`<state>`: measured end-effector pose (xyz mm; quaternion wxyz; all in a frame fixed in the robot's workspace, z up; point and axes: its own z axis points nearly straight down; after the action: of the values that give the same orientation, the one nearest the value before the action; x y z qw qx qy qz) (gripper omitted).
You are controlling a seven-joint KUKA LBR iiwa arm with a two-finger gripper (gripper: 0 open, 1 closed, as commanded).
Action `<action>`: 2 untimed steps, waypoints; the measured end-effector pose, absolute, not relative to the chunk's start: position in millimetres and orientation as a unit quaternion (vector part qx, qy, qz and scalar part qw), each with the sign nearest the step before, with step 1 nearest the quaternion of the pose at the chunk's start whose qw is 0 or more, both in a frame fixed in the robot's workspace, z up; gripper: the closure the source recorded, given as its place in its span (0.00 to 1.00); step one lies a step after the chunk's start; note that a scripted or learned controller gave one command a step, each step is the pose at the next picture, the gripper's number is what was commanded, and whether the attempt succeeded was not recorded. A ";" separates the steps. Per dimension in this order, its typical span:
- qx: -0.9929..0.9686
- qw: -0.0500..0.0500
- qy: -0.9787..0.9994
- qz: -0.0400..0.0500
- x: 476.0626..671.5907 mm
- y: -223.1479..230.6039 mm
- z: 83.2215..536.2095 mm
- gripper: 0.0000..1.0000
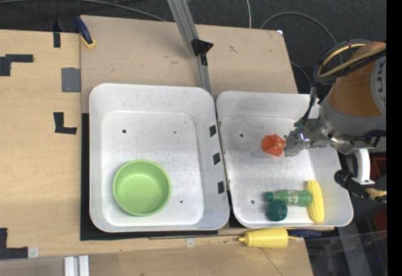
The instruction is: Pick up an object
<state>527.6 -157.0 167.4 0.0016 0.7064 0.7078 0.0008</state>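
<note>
Orange object (272, 144) sits right of frame centre, gripper (294, 144) touching its side — finger state impossible to tell. Approach step; next, a firm close, then lift.

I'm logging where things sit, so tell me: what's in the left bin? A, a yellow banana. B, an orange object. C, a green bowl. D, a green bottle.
C: the green bowl sits in the left bin's near-left corner, while the other objects lie in the right bin.
</note>
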 end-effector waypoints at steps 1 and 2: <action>0.707 0.001 0.708 0.001 528.4 -156.8 212.8 1.00; 0.704 -0.001 0.710 0.001 544.6 -97.2 218.1 1.00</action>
<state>544.6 -97.2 218.1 -0.0010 0.7042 0.7100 0.0006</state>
